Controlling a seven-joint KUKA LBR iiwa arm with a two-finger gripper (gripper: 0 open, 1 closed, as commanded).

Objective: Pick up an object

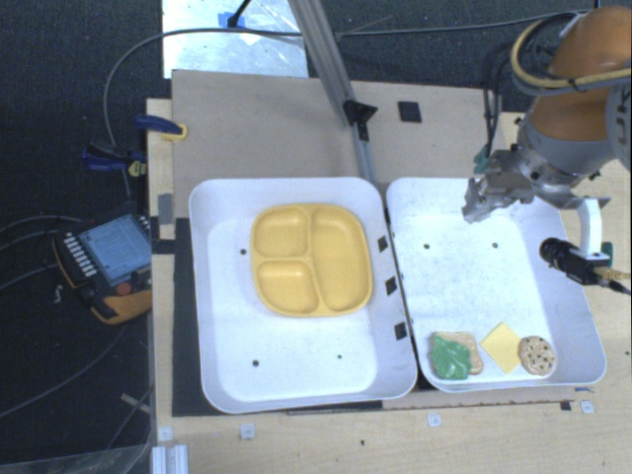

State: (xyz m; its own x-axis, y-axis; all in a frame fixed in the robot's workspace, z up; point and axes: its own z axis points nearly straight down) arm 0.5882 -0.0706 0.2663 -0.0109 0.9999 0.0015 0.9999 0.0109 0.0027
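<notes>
We find two white bins side by side. The right bin (494, 284) has a wide bare floor, bounded by its raised rim. The gripper (478, 205) hangs over the far part of this bin, near its far rim; we cannot tell its opening state, and nothing shows in its grasp. Three items lie along the near rim, well apart from the gripper: a green-topped toast piece (454, 355), a yellow cheese slice (501, 347) and a round cookie (536, 355). The left bin (222, 294) carries a yellow divided plate (310, 259).
</notes>
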